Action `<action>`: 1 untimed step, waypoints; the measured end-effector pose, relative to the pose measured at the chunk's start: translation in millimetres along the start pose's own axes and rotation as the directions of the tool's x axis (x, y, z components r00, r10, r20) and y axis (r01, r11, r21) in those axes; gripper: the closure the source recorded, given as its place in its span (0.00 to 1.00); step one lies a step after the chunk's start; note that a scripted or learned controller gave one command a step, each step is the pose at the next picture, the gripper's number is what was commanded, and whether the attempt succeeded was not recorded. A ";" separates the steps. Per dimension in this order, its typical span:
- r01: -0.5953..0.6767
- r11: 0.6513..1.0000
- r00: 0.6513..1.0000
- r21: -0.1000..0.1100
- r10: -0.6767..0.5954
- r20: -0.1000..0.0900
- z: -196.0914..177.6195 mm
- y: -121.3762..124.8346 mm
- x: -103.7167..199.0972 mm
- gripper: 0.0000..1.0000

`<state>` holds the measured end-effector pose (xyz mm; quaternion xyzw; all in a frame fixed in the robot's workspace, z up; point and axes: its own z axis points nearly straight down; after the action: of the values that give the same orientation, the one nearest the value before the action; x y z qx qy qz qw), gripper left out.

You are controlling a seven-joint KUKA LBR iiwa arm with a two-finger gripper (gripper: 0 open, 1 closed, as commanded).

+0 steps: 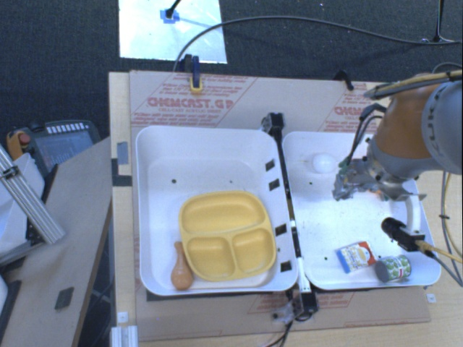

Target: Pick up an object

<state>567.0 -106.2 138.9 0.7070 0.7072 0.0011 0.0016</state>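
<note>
Hovering low over the right bin (427,262), the fingers (344,188) point down at bare white floor, and whether they are spread or closed cannot be told from this slanted view; nothing shows between them, so no object is held. The step in hand looks like the approach before a grasp, with the pick not yet made. Nearest to the fingers is a white egg-like ball (321,163), just up and to the left of them, near the bin's far wall. A small red and white packet (356,256) and a green can (393,268) lie well apart from the fingers, by the bin's near edge. The next move likely calls for settling on one target, centring over it and descending with room on both sides. Behind the fingers the grey wrist and orange band (404,125) rise to the right, the arm leaning in over the bin's right rim. Left of that bin, a yellow tray (226,233) and wooden spoon (181,268) sit in the other bin (155,194).
</note>
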 end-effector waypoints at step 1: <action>0.003 1.000 1.000 -0.002 -0.003 0.000 -54.7 -8.4 0.4 1.00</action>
<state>558.4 -105.8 193.6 0.7060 0.7082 0.0018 0.0026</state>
